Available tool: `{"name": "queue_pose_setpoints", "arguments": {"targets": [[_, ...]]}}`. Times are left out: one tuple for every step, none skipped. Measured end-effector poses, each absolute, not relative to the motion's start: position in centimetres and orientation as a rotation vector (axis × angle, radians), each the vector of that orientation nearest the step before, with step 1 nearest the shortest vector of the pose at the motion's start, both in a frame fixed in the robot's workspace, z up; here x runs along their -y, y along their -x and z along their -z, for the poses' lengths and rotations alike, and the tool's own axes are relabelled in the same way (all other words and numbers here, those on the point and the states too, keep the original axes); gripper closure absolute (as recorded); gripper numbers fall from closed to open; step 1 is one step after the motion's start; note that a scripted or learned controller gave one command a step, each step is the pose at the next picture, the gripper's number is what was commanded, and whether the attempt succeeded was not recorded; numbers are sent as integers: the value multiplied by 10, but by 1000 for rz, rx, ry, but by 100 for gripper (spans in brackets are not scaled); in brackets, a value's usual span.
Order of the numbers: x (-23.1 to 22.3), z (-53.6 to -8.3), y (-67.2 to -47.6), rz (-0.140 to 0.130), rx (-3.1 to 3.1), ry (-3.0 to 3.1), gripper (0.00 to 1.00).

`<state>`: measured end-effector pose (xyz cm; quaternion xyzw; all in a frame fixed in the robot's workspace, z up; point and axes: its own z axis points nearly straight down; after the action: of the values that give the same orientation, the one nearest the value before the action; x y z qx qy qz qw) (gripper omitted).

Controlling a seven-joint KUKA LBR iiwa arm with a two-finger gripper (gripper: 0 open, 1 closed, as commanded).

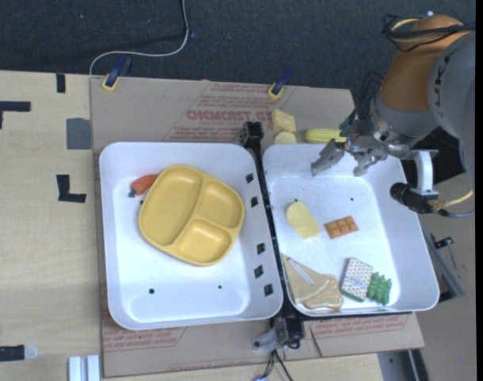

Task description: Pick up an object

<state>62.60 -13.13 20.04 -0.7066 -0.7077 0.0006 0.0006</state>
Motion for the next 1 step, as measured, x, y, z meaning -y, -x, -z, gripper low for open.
{"name": "queue_pose_setpoints", "arguments": {"targets": [[105, -98, -604, -9, 2217, 2214, 0]]}}
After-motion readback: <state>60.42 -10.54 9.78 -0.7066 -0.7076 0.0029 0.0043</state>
